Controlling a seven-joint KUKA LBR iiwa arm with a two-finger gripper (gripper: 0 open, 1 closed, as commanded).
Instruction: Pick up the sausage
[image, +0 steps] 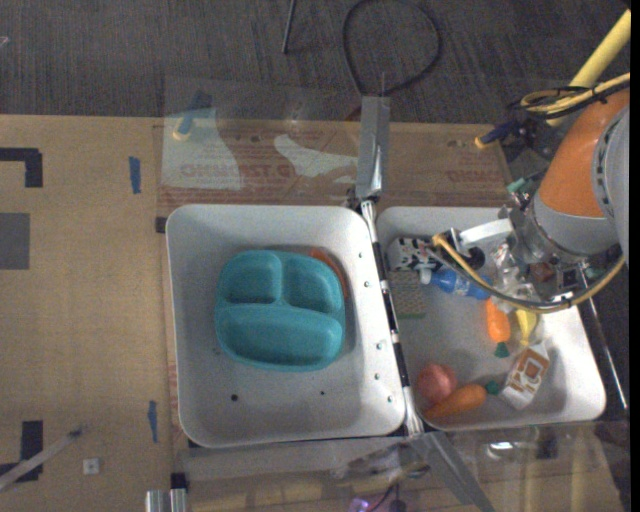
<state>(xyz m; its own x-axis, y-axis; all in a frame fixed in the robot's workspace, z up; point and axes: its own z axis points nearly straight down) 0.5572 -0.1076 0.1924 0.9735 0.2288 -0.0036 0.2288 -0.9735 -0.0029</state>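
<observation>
A teal divided tray (282, 310) lies overturned in the middle of the left bin (200, 400), an orange edge showing at its far right corner. In the right bin (580, 395), a pinkish sausage (436, 382) rests near the front left corner, beside a carrot (460, 401). The grey arm (590, 190) hangs over the bin's far edge; its pincer (510, 265) sits there, its state impossible to tell.

No legible text or labels
</observation>
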